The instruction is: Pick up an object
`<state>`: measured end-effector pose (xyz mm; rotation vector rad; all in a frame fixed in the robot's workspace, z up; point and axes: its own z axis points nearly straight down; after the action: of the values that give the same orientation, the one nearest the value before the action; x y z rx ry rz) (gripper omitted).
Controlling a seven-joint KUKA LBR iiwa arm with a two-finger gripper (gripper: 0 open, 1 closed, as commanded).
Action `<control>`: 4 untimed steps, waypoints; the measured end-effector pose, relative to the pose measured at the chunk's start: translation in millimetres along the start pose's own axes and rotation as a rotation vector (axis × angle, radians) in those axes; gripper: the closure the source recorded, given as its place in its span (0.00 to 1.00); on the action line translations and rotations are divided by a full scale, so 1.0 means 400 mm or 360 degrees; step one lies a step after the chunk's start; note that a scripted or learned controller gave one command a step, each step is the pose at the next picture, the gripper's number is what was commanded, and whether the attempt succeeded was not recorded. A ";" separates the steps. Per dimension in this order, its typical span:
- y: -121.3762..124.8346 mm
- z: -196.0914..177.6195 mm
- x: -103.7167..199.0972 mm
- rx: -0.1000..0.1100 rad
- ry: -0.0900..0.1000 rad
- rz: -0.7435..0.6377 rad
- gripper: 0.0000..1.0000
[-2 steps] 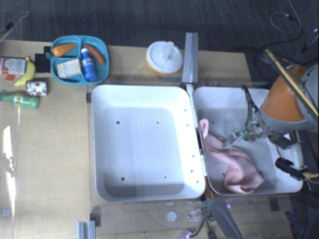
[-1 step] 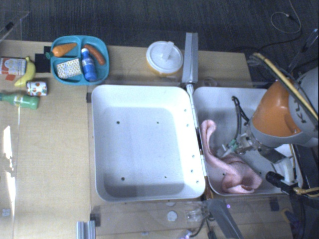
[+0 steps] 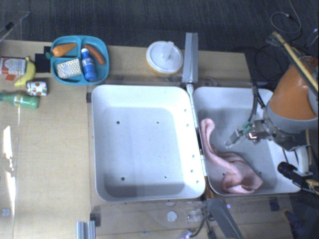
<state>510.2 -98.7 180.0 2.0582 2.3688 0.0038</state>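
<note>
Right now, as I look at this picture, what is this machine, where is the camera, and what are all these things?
The camera hangs above a bench and looks down at a slant. The grey and orange shape on the right is a robot arm; its hand reaches over the right white bin. A pink cloth lies in that bin, apart from the hand, so nothing is held. Beside it sits the left white bin. On the wooden bench behind stand a blue tray of toy food, a lidded white container, and some small toys including a banana and a green bottle.
</note>
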 end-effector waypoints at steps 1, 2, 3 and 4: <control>-0.052 0.222 -0.045 -0.0022 -0.0005 -0.0034 0.00; -0.005 0.222 0.018 -0.0020 -0.0012 -0.0306 0.00; 0.003 0.192 0.019 -0.0033 -0.0015 -0.0307 1.00; 0.194 -0.013 0.055 -0.0002 0.0000 -0.0546 1.00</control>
<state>584.0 -66.1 185.3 1.6232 2.6842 0.0037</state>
